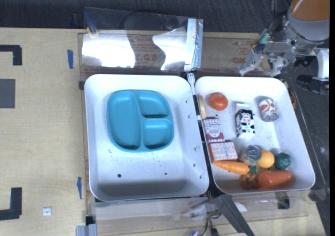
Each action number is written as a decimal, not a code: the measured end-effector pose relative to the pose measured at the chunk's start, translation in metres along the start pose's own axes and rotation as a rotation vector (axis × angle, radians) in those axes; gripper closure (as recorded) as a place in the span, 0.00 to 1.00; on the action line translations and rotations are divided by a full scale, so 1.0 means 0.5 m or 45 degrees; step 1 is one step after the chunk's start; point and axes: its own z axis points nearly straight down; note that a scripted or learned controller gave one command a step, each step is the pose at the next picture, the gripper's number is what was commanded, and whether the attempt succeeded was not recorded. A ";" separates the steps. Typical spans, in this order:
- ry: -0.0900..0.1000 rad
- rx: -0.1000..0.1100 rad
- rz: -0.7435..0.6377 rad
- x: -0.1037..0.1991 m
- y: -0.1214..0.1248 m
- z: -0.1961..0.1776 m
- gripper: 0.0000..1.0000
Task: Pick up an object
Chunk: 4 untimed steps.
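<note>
The gripper hangs just beyond the far rim of the right bin, its state impossible to tell, while the orange ball, soda can and carrot lie inside.

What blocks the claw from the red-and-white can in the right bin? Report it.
Nothing visible does. The claw sits beyond the right bin's far rim, and the can lies just inside that rim with bare floor around it, apart from the cow-patterned carton.
</note>
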 end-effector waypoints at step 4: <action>-0.003 -0.012 -0.073 -0.003 -0.144 0.180 1.00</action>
